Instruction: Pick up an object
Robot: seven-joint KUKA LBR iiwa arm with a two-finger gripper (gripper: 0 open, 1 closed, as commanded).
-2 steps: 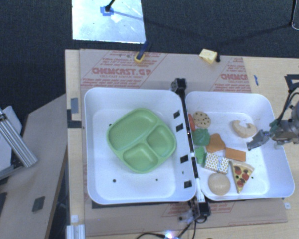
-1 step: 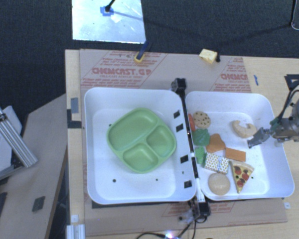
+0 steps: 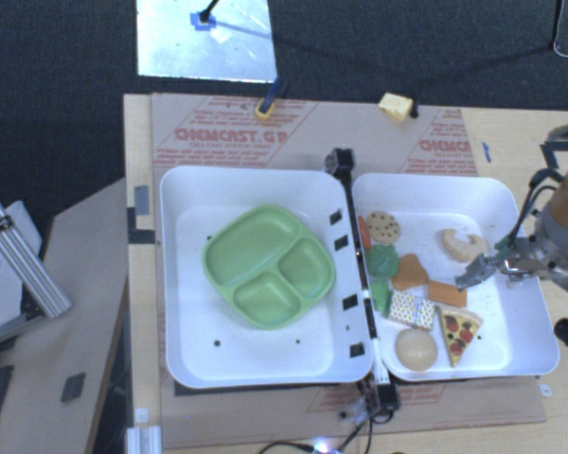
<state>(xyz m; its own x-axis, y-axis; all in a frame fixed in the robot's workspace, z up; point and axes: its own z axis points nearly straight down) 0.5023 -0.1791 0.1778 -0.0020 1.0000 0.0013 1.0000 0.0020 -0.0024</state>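
Toy food crowds the right bin (image 3: 497,197) on the surface: cookie (image 3: 382,225), croissant (image 3: 462,245), pizza slice (image 3: 460,332), round bun (image 3: 417,350). Left bin (image 3: 185,253) holds a green divided plate (image 3: 268,266). Gripper (image 3: 477,273) (reaching from the right) hangs beside the croissant; whether it is open or closed, I cannot tell.

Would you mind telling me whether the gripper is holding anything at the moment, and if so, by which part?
Nothing is held. The gripper hangs over the right bin, between the orange piece and the pale curved piece, with nothing between its fingers.
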